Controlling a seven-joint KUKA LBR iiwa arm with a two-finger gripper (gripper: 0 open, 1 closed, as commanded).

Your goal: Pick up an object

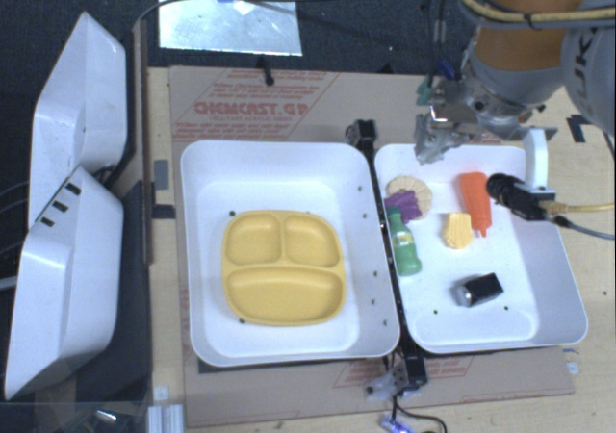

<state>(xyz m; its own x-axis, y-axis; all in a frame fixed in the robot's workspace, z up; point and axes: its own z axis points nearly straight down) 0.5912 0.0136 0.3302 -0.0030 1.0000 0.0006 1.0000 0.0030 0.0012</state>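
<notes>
Objects: toy carrot (473,198), yellow piece (458,230), green bottle (403,247), purple toy (408,203) and dark can (478,290) lie loose in the right bin (549,277).
Tool: the tool (438,144) hangs over the bin's far rim, holding nothing; opening unclear.
Risk: a descent from here could strike the rim or close short of everything.
Clutter: bottle and purple toy touch, inviting a double grab.

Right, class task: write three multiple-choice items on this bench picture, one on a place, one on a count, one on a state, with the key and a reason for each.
1. Where does the yellow divided tray lie?
A. left bin
B. right bin
C. on the cardboard

2. How many compartments has the tray?
A. two
B. three
C. five

3. How does the green bottle rest?
A. standing upright
B. lying on its side
C. held in the gripper

Key: 1 A, it sits flat in the left bin. 2 B, two small above one long. 3 B, it lies by the right bin left wall, with the gripper above the bin's far edge.
</notes>
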